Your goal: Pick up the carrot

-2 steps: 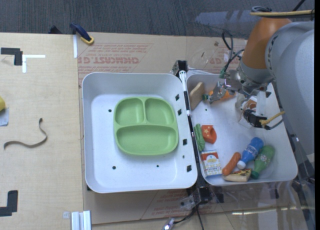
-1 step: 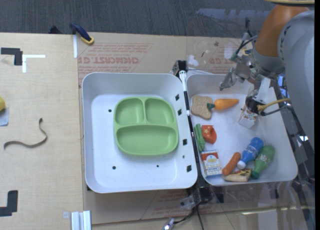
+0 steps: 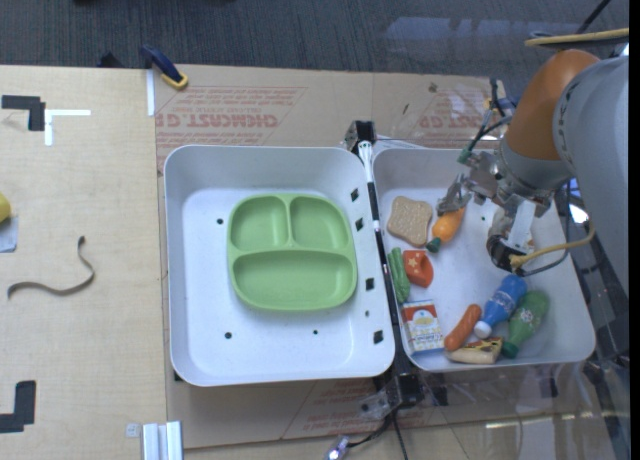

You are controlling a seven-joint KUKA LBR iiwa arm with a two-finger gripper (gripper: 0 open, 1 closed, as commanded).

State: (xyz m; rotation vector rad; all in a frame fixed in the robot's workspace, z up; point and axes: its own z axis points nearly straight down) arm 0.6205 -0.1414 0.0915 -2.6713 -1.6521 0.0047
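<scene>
The carrot (image 3: 447, 225), orange with a green stub at its lower left end, lies tilted in the upper middle of the right bin (image 3: 560, 343), just right of a bread slice (image 3: 409, 219). My gripper (image 3: 458, 200) reaches in from the right and hangs right over the carrot's upper end, touching or nearly touching it. The wrist and its dark parts hide how the tips meet the carrot.
The right bin also holds a red pepper (image 3: 419, 268), a green pod (image 3: 399, 274), a small red-and-white carton (image 3: 422, 326), a sausage (image 3: 462, 325), a blue bottle (image 3: 500, 301) and a green bottle (image 3: 527, 316). A green divided plate (image 3: 293, 251) sits in the left bin (image 3: 190, 278).
</scene>
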